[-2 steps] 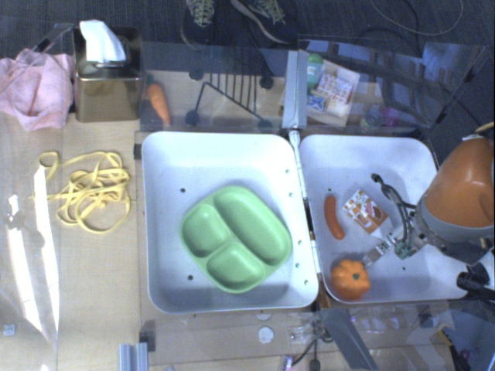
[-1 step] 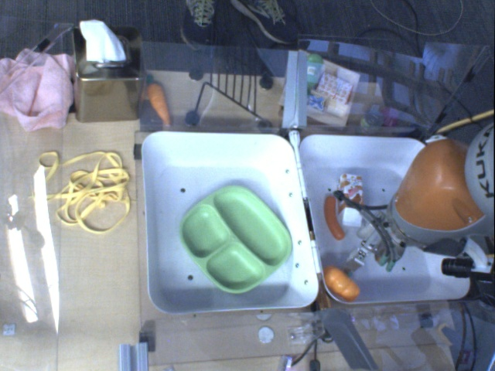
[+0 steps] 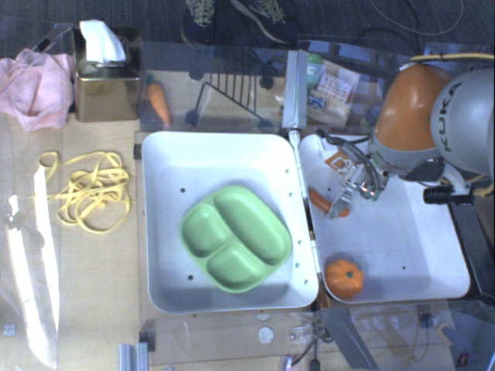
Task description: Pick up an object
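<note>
An orange-red carrot-like piece [image 3: 319,202] lies at the right bin's [image 3: 433,277] left edge, the claw [image 3: 340,205] touching it; whether it is spread or pinching, I cannot tell. A small pumpkin [image 3: 343,277] sits nearby. Yellow cord [image 3: 87,188] rests on the surface [image 3: 85,284].

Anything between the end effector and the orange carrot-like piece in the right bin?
Nothing visible. The end effector sits right at the orange piece by the right bin's left wall. The small pumpkin lies apart, nearer the front.
</note>
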Tool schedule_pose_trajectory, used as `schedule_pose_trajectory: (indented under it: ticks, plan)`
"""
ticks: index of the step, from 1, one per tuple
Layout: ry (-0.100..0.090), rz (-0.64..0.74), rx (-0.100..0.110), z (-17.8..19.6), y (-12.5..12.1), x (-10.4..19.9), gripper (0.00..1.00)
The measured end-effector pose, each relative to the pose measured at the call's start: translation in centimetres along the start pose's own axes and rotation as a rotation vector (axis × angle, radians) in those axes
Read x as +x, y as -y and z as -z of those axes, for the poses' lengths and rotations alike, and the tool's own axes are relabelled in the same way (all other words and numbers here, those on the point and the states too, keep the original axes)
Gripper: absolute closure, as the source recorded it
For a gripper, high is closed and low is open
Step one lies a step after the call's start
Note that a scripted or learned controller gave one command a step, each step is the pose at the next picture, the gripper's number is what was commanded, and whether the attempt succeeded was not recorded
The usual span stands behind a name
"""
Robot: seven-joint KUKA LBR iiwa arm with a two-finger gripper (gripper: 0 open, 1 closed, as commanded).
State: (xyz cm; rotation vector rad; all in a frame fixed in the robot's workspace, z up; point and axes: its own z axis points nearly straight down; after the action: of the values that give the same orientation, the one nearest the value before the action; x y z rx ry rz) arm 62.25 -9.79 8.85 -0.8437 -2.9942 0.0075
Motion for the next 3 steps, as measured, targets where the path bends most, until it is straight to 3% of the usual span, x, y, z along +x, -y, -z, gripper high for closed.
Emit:
schedule_pose_trajectory:
  ticks: [1,2,3]
  plan:
    - [0.046,0.058,-0.02,2.7,4.6,9.8,0.0]
    - [0.047,0.411,-0.012,-0.4,6.1,11.5,0.0]
    - [0.035,0.16,-0.014,0.6,2.9,2.5,0.0]
